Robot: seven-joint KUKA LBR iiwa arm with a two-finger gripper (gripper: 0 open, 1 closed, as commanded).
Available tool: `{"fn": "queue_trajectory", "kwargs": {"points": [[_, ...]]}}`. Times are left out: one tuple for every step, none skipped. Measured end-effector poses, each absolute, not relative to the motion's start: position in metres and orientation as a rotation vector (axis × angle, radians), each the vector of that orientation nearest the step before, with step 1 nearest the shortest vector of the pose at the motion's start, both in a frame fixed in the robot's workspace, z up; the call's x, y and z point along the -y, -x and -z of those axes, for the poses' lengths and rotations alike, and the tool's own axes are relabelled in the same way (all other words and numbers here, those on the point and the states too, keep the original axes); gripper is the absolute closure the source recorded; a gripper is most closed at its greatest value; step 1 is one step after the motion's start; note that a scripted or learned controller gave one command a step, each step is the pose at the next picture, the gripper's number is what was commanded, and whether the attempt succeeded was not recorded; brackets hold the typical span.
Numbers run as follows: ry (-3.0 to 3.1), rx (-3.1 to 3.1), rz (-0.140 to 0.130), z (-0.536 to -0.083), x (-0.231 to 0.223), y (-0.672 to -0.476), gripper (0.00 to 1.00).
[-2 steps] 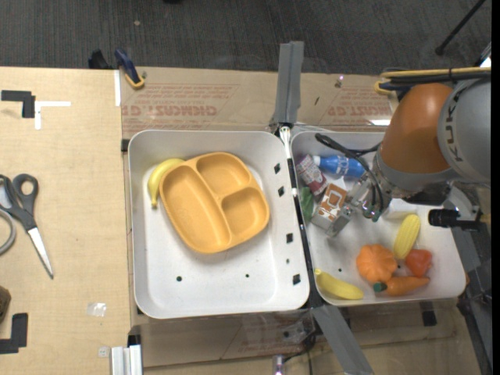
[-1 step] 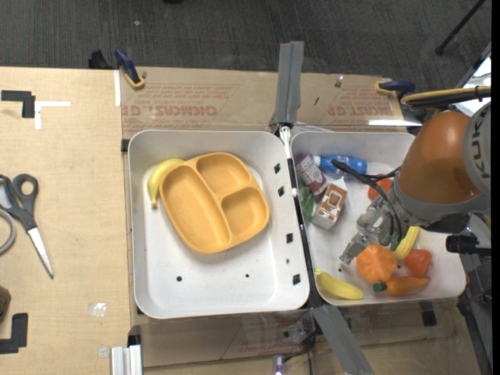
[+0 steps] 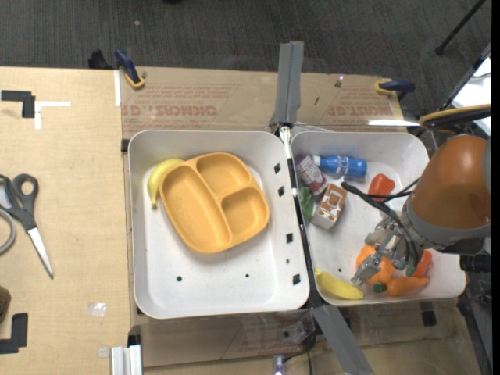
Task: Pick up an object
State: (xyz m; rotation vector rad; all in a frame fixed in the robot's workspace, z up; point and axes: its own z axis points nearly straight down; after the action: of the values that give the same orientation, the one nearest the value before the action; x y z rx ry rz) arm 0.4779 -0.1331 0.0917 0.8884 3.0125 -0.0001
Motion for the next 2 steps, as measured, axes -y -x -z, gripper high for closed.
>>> {"fn": "queue_trajectory", "kwargs": {"points": [[-0.888,-3.01,-0.002,-0.101,0.133,-0.479,1.0],[-0.915,-3.003,0.0,-0.228,0.007,-0.479,1.0]]}}
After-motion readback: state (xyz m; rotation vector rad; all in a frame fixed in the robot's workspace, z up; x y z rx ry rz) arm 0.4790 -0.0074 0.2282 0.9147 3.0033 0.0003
